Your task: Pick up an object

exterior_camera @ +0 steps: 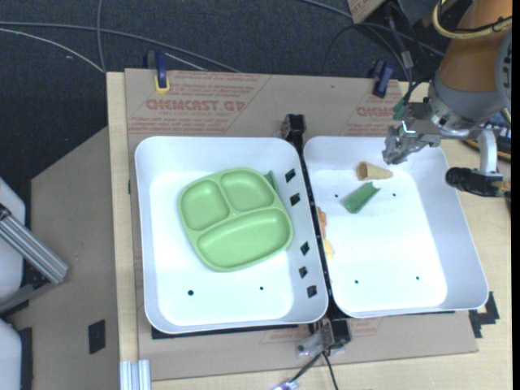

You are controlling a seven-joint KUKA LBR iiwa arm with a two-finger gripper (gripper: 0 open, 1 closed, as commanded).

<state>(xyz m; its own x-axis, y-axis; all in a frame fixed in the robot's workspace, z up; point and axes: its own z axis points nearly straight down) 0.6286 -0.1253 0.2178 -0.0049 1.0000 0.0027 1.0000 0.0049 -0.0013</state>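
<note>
Camera view, looking down on both bins. Left bin (162, 291) holds a green divided plate (236, 218), lying flat, roughly centred. Right bin (439, 275) holds the loose items: a small tan cone-shaped piece (374, 171) near the far edge, a green wedge-like piece (359, 197) just nearer and slightly left of it, the two close but apart. Some small orange-yellow bits (324, 232) lie against the right bin's left wall, by the divider.

Gripper (398, 151) sits over the far part of the right bin, just right of the tan piece. Nothing visible between its tips; whether it is spread or closed I cannot tell at this angle. Arm (471, 71) comes in from the far right.

Likely target, judging by position: the tan piece, possibly the green one.

Risks from here:
- Descent slightly off to the right, so the tool lands beside the tan piece and closes on air.
- Cone shape may roll or squirt out sideways under a pinch.
- A nudge could push the tan piece against the green one, or toward the far wall, where the rim blocks a clean grasp.
</note>
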